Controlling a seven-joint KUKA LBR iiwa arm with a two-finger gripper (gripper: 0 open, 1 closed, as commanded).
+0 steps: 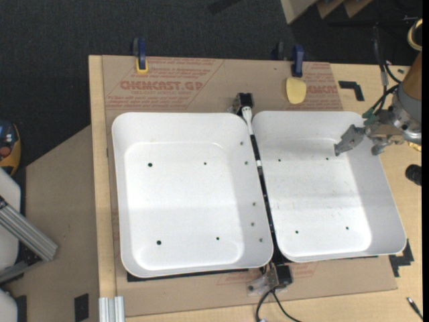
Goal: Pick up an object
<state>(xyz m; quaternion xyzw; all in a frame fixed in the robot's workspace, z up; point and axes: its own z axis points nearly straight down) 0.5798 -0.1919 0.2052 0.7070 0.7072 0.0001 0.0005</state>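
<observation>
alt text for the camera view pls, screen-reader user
A grey robot arm's gripper hovers open over the far right corner of the right white bin, holding nothing. The left white bin sits beside it on a cardboard-covered bench.

Two bins side by side: left bin [127,180], right bin [382,206]; pincer [364,139] over right.

The brown bench [100,180] bears 2 white bins [188,193] side by side.

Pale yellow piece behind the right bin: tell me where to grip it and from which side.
Probably across its left and right sides, from above. The pale yellow piece lies on the board with a blue clamp at its far end and the right bin close in front, leaving only those sides free.
</observation>
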